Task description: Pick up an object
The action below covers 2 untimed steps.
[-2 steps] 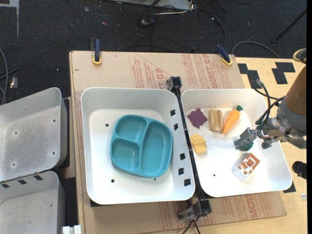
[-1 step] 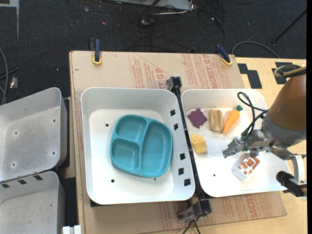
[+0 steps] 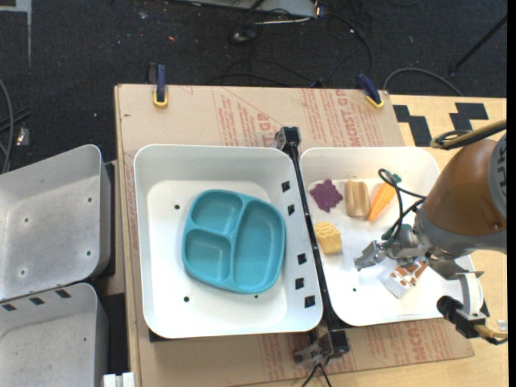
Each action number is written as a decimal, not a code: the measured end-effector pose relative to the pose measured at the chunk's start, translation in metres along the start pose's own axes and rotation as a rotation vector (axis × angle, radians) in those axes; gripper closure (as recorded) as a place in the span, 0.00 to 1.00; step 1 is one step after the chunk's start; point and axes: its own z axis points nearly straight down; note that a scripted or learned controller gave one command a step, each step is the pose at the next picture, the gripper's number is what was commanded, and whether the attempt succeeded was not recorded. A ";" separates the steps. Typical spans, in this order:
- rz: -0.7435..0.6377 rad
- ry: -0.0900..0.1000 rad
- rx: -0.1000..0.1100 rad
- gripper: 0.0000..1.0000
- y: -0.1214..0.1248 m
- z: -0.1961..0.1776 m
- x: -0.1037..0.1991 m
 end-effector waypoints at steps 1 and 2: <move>0.001 0.004 0.002 1.00 0.000 -0.011 0.001; -0.004 0.006 0.009 1.00 0.007 -0.072 0.006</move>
